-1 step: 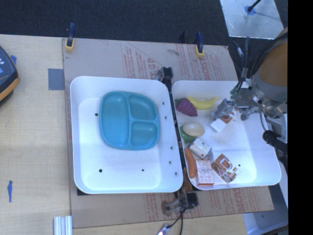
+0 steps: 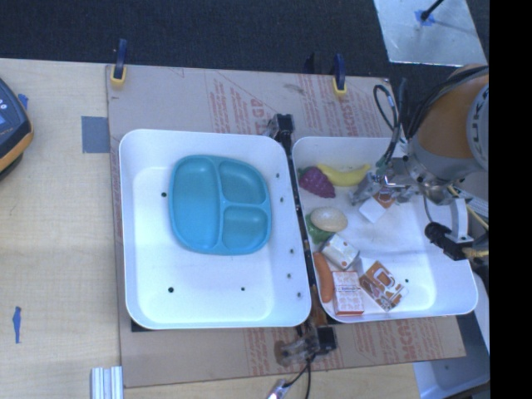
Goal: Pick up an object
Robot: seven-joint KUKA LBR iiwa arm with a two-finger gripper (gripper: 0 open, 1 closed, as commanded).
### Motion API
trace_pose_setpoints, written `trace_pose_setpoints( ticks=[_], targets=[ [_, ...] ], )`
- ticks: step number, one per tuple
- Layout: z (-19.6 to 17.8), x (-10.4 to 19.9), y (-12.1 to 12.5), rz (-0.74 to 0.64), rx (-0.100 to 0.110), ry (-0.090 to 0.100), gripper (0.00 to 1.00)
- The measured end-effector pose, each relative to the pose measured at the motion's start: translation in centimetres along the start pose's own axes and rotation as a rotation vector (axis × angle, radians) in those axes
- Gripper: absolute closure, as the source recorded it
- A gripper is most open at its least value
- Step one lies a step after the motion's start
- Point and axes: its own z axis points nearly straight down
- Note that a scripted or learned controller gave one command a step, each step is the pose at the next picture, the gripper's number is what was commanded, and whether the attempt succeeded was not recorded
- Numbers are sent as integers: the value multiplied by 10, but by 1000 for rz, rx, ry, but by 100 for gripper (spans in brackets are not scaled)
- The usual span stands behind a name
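Note:
The right bin (image 2: 449, 299) holds several small items. A yellow banana (image 2: 345, 174) and a purple bunch of grapes (image 2: 317, 182) lie at its far left. Below them sit a pale green round fruit (image 2: 327, 219), a small white box (image 2: 340, 252), an orange carrot (image 2: 324, 278), a red-and-white packet (image 2: 347, 293) and a brown-and-white carton (image 2: 382, 284). My gripper (image 2: 381, 188) hangs low over the bin's far middle, just right of the banana. A small white piece (image 2: 371, 211) lies right under it.
The left bin (image 2: 141, 248) holds a blue divided plate (image 2: 220, 204). The grey arm with its orange band (image 2: 449, 127) and cables covers the right bin's far right corner. A dark device (image 2: 12, 127) sits at the bench's left edge.

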Motion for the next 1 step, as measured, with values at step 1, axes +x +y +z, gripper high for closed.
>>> trace_pose_setpoints(
  ticks=[1],
  targets=[
    [7,9,52,1,-1,0,0]
  ],
)
